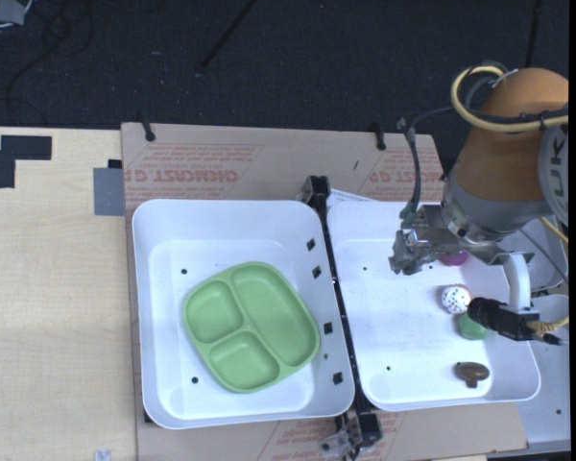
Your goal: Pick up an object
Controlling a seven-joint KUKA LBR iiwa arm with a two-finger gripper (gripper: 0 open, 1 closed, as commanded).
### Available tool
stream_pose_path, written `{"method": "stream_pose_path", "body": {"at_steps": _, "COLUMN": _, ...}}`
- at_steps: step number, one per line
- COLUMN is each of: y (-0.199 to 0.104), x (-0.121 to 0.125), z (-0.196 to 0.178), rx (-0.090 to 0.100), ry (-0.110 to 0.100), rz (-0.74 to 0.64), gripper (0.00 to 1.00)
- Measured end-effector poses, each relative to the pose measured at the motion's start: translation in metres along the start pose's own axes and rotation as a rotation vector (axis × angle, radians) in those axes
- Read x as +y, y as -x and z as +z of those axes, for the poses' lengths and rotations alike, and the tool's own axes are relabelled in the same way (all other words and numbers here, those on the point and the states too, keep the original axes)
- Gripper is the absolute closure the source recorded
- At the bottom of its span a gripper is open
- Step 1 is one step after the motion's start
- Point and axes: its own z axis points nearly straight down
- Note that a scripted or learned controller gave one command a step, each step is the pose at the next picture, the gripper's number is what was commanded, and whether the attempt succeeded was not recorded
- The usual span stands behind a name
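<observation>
Objects lie scattered in the right bin (365,373) — a white spotted ball (454,299), a green piece (472,328) just near of it, a brown piece (471,373) by the near right corner, and a bit of pink (454,255) half hidden under the arm (504,161). The gripper (410,254) hangs over the bin's far middle, left of the ball and apart from it — whether it is wide or narrow I cannot tell. A green divided plate (250,327) fills the left bin (163,257).

Looks like a robotics lab: white bins (163,229) on a cardboard-lined bench (230,166), loose cables (10,3) behind.
</observation>
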Motion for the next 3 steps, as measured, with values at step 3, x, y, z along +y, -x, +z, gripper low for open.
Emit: {"method": "stream_pose_path", "body": {"at_steps": 3, "y": -0.132, "x": 0.047, "z": 0.027, "rx": 0.0, "ry": 0.0, "rz": 0.0, "gripper": 1.0}}
